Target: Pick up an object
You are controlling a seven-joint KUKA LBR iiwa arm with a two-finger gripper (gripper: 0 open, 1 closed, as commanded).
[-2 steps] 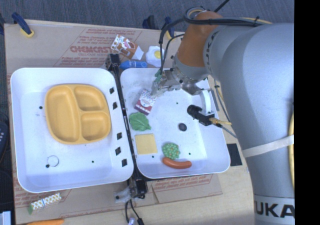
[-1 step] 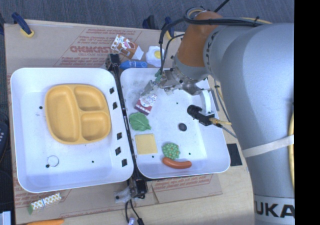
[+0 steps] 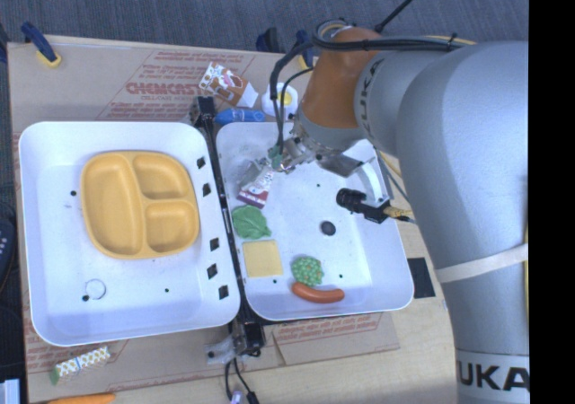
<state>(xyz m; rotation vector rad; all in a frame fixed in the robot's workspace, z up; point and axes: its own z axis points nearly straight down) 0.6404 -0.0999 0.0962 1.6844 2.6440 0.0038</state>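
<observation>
I am reading "UKA" in white letters on the arm's base [image 3: 490,375], while the cardboard's [image 3: 171,88] red print is blurring.

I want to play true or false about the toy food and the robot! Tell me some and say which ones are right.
1. The yellow divided plate sits in the left bin. True.
2. The sausage lies in the left bin. False: it lies in the right bin, near the front edge.
3. The yellow cheese square lies just in front of the green lettuce leaf. True.
4. The robot arm reaches over the left bin. False: it is over the right bin.
</observation>
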